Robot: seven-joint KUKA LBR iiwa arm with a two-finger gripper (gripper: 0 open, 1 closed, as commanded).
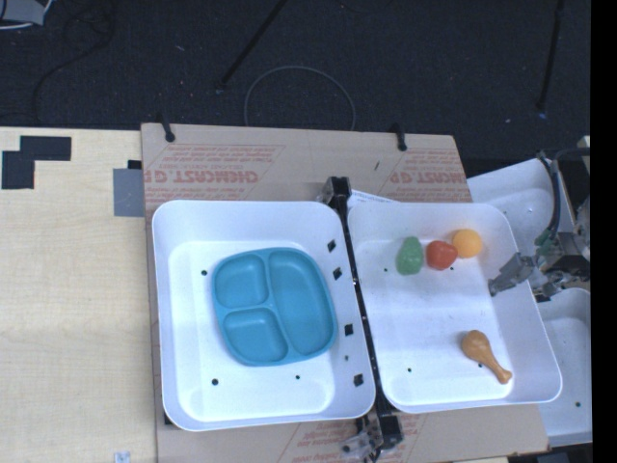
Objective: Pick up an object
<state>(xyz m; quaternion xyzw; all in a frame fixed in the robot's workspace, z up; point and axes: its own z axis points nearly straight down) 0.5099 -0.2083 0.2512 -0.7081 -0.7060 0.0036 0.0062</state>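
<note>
Two white bins sit side by side on a cardboard sheet (289, 167) laid on the bench.

Left bin (183, 355): holds one blue tray (273, 307) with three compartments. The tray lies flat near the bin's centre, apart from all four walls.

Right bin (424, 355): holds four items.
- Green item (411, 256): upper half of the bin, leftmost in a short row.
- Red item (441, 255): just right of the green item, touching or nearly touching it.
- Orange ball (467, 243): right of the red item and touching it, near the far right corner.
- Drumstick (485, 354): tan, lying flat in the lower right area, thick end toward upper left, thin end toward the near right corner. It lies well apart from the row of three.

Gripper (509, 276): located at the right wall of the right bin, between the orange ball and the drumstick in height. One grey finger (505, 278) points left over the bin rim. Claw state: cannot tell; the view is too small and cluttered at this spot to show whether it is open or closed. Nothing is visible between its tips. The gripper touches none of the four items.

The arm (569, 249) enters from the right edge, beside a white surface next to the bin.
</note>
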